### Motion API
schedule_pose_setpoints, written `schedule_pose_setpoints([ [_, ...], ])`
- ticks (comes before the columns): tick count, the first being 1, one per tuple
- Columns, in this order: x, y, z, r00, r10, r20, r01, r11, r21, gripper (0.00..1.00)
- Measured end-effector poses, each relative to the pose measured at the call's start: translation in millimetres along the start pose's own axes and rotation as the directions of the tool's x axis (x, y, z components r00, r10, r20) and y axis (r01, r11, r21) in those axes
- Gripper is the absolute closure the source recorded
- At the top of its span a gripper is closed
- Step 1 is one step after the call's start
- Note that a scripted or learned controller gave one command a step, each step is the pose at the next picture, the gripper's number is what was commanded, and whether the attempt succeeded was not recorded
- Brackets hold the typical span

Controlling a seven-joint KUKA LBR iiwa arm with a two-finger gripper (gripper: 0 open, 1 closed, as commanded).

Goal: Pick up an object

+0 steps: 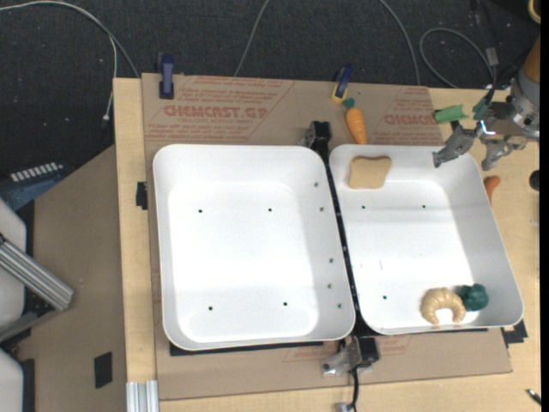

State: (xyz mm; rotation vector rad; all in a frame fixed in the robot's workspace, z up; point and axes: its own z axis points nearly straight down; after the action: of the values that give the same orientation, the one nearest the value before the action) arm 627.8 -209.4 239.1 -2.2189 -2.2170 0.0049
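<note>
So the camera view: two white bins on the desk (129, 230). The left bin (249, 247) has nothing in it. The right bin (412, 239) holds three things: one tan bread slice (369, 172) at 11 o'clock, plus one croissant (443, 305) touching one green toy (473, 296) at 5 o'clock. One toy carrot (355, 124) lies outside, behind the bins. The gripper (472, 144) hangs at the right bin's 1 o'clock corner, fingers spread, gripping nothing.

Bright, even overhead light; slightly soft focus.
</note>
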Motion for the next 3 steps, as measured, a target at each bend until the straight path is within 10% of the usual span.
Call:
schedule_pose_setpoints([
  [3, -8, 0, 98, 1.0, -0.001, 0.0, 0.001, 1.0, -0.001, 0.0],
])
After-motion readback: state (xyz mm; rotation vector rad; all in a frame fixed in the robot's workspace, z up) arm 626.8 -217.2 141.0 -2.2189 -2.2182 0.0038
